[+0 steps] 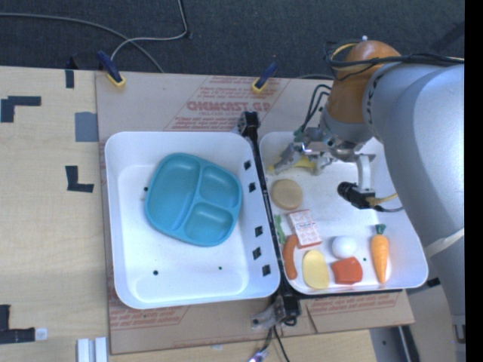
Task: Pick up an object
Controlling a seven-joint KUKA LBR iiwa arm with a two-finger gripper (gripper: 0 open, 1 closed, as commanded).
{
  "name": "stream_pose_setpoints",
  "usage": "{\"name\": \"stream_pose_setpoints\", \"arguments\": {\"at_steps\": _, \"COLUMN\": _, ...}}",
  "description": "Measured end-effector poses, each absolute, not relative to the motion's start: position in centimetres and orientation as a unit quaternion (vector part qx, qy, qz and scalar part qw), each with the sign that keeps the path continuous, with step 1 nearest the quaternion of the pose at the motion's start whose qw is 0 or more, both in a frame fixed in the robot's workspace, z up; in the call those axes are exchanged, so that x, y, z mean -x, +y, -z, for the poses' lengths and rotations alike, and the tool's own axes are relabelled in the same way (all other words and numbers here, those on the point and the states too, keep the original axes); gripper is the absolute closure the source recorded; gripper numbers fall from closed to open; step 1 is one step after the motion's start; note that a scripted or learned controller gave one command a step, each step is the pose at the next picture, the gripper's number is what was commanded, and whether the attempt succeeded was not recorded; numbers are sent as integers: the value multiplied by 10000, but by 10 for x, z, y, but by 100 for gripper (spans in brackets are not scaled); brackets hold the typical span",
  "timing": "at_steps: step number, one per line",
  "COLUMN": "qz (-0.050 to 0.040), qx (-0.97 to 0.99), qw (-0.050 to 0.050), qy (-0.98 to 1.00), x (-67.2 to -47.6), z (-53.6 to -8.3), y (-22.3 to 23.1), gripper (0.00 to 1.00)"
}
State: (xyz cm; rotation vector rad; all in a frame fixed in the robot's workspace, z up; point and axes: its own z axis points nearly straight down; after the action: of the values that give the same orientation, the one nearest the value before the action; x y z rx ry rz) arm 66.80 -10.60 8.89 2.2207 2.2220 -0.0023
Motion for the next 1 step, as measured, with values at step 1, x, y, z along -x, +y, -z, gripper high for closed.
{"name": "stream_pose_setpoints", "arguments": {"at_steps": 1, "qz": 24, "qx": -7070, "qw": 3, "qy": 7073, "x": -668, "z": -85, "y": -98, "gripper": 0}}
